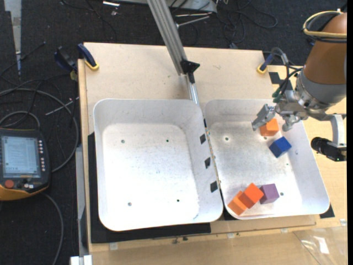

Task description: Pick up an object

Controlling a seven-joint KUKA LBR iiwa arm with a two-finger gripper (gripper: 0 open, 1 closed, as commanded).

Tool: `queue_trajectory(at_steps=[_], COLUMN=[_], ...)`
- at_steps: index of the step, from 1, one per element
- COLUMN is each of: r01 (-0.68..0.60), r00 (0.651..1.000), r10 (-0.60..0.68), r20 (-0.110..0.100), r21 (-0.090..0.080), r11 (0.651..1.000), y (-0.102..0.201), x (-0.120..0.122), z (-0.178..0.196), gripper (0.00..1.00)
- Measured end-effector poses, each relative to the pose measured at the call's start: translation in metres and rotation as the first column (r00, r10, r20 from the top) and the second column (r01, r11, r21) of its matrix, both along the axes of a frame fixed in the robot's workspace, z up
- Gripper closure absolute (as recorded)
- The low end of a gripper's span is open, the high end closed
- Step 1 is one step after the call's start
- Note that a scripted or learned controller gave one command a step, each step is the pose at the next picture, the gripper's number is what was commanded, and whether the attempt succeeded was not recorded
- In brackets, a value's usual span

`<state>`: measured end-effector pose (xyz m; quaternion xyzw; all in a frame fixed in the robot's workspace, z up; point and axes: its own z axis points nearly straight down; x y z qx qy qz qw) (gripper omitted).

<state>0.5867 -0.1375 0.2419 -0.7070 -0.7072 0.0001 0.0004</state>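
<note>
My gripper [274, 121] hangs over the upper right part of the right bin [309, 195]. Its two grey fingers [261, 118] are spread apart, so it is open. A small orange block [269, 128] lies in the bin just below the gap between the fingertips, and neither finger visibly touches it. A blue cube [280, 146] rests slightly lower right of that block. Near the bin's front edge lie a longer orange block [246, 197] and a purple cube [269, 192], side by side and touching.
The left bin [105, 148] sits beside the right one, its inner wall meeting it along the middle. A slanted metal pole [168, 29] reaches down to the bins' back edge. Clamps [88, 57] grip the bench's back corners.
</note>
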Motion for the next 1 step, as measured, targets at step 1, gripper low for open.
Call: queue_trajectory(at_steps=[1], r01=[0.006], r00=[1.0], r10=[-0.006], r20=[-0.001], r21=[-0.003], r11=[1.0], y=[-0.0677], x=[0.0164], z=[-0.0469], gripper=[0.0])
